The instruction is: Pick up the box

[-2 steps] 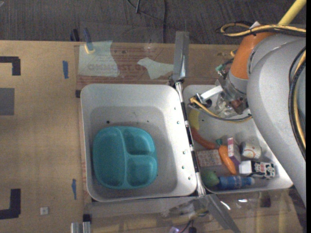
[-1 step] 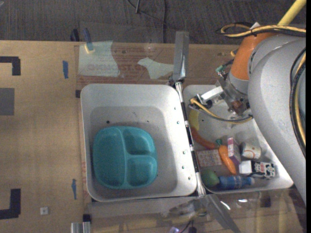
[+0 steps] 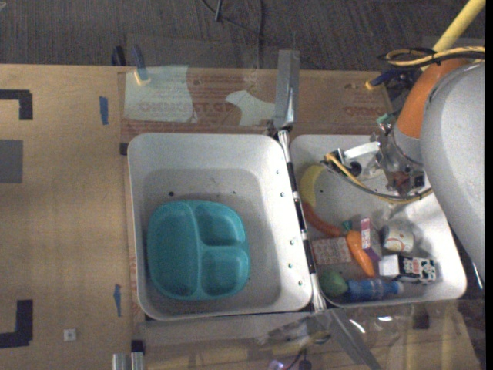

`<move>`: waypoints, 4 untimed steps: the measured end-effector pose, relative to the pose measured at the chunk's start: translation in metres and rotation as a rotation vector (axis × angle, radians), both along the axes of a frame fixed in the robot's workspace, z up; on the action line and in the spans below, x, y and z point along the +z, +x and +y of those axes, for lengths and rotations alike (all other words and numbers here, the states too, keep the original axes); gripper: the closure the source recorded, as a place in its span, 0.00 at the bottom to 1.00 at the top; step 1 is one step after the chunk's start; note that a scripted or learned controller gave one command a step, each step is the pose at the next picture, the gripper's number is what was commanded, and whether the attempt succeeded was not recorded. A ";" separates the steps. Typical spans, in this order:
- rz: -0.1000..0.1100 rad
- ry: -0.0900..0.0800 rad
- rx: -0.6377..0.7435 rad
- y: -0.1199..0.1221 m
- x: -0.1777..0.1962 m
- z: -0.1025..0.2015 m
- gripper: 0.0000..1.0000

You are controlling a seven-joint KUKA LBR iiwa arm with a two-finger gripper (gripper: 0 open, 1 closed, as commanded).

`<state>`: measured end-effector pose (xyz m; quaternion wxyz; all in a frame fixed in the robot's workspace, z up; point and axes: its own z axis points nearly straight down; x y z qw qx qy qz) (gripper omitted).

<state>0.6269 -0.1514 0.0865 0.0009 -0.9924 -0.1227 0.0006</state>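
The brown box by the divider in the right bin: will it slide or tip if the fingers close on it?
The brown box lies flat, so tipping seems unlikely. It looks like thin card, probably light and easily crushed. The carrot touches its right edge and a green ball sits just below, so it may jam or nudge them rather than slide freely.

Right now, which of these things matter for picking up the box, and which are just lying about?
For the job: small brown box; gripper above the right bin.

Lying about: teal divided plate, carrot, blue bottle, white cup, black-and-white carton.
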 end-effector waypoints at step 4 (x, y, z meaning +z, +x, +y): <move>-0.004 -0.001 -0.046 0.018 0.174 0.091 0.00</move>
